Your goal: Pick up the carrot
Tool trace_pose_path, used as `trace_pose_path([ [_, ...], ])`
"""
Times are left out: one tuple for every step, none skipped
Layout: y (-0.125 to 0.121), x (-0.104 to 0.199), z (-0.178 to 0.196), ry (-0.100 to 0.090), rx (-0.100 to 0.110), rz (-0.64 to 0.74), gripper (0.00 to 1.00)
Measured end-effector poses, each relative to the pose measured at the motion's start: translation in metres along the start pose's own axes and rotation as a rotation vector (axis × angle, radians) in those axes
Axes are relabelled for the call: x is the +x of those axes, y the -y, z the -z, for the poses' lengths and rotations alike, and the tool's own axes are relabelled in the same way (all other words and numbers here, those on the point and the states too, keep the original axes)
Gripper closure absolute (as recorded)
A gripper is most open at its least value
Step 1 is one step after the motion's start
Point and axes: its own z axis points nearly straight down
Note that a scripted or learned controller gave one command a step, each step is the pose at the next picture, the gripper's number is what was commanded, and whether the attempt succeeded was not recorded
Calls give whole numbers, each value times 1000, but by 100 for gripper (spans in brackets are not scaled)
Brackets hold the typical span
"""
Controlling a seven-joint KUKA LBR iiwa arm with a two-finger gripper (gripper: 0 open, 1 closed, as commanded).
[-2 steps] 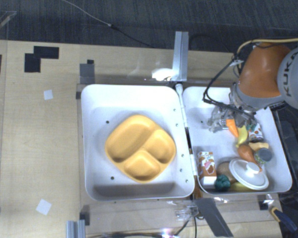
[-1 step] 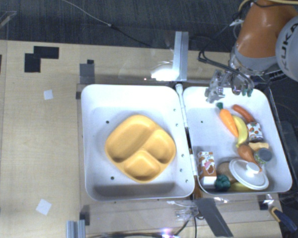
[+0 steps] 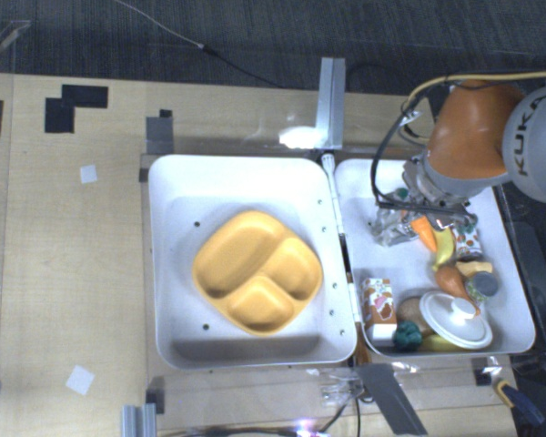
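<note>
The carrot (image 3: 425,234) is a short orange piece lying in the upper part of the right bin (image 3: 519,321). My gripper (image 3: 408,224) hangs low over that spot, under the orange wrist band. Its metal tip is right against the carrot's left side, and the wrist hides the carrot's upper end. Whether the carrot is gripped cannot be made out.
A yellow banana (image 3: 444,249), an orange-brown item (image 3: 450,281), a white lid (image 3: 456,320), a green broccoli-like piece (image 3: 407,335) and a small printed carton (image 3: 378,299) crowd the right bin. A yellow divided plate (image 3: 257,269) lies in the left bin (image 3: 177,335).
</note>
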Motion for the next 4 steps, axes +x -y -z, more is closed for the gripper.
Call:
trace_pose_path([
  [19,-45,118,5,3,-112,100],
  [-106,26,97,-6,-7,322,100],
  [-27,16,180,-2,-4,948,100],
  [-115,16,140,-4,-9,808,100],
])
